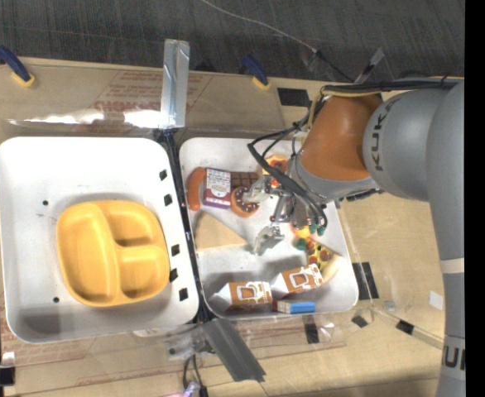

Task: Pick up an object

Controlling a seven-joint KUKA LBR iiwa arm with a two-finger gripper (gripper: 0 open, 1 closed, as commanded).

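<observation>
Reaching in from the right, the grey arm (416, 139) with its orange band (338, 139) hangs over the right bin (226, 151), and its gripper (269, 236) sits low above the middle of that bin. The metal tip shows pale against the bin floor, but whether the gripper is apart or together I cannot tell from this slant, and nothing can be seen held by it

The right bin holds several small things. Near its upper left lies an orange-red tube with a purple and white label (212, 188), and just beside that, to the right, is a brown ring-shaped piece (244, 200) close to the wrist. A tan wedge (218, 234) lies flat on the floor left of the gripper, near but apart from it. Along the lower edge sit two small brown and white cartons (249, 293), side by side, the right one (302, 279) tilted, with a thin white and blue stick (296, 307) just below them. A cluster of small coloured bits (309, 238) lies right of the gripper, partly under the wrist

The left bin (27, 164) holds a yellow tray with divided sections (112, 251), well apart from the arm. Black cables (267, 143) loop around the wrist above the right bin
</observation>
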